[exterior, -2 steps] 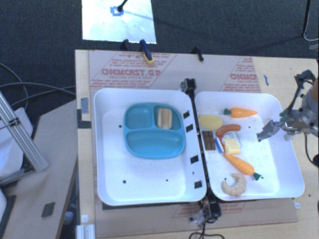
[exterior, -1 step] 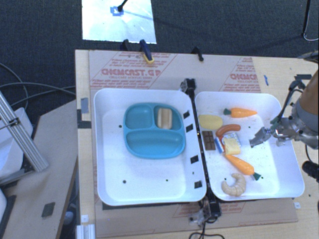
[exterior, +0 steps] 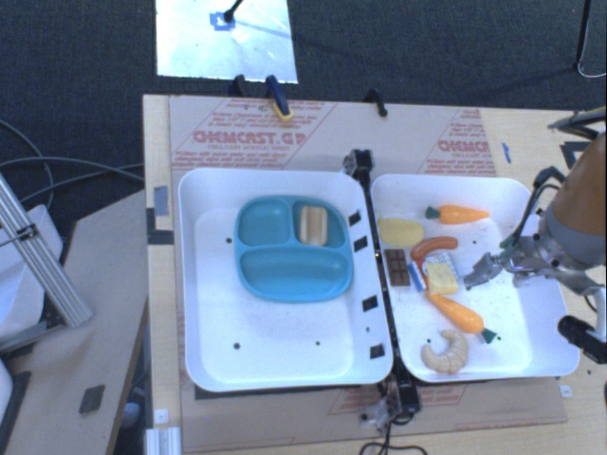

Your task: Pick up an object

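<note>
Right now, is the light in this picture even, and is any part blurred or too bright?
In the camera view, the left bin and right bin are strongly lit and nearly washed out; the shiny sheet behind the bench glares; the blue tray and the carrots look soft, not sharp; the gripper is slightly blurred, its shape hard to read.

The counter (exterior: 161, 150) is pale wood; a printed cardboard sheet (exterior: 332, 126) lies flat on it; two shallow white bins sit side by side on that sheet, the left bin (exterior: 209, 349) touching the right bin (exterior: 545, 354) along a dark seam.
</note>
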Action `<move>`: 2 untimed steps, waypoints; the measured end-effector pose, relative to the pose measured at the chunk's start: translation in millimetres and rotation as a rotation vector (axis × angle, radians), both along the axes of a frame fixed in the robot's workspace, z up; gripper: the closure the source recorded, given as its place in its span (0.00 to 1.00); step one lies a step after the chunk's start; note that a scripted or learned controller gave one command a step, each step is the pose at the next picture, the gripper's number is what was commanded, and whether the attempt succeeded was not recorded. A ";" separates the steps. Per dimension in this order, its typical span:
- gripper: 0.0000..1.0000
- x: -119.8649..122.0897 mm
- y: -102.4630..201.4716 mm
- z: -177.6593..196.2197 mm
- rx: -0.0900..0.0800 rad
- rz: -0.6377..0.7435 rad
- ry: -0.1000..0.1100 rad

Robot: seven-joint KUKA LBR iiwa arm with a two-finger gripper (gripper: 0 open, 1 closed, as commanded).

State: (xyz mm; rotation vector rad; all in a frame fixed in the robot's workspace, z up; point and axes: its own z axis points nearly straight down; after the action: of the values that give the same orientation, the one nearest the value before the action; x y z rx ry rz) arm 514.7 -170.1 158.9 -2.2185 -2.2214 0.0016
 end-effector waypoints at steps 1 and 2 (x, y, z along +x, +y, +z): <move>0.00 -2.1 9.7 -47.4 0.001 0.000 0.001; 0.00 -0.6 10.3 -74.8 -0.001 0.000 -0.004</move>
State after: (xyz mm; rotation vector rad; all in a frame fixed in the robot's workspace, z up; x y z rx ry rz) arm 514.1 -159.9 84.1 -2.2204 -2.2241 -0.0023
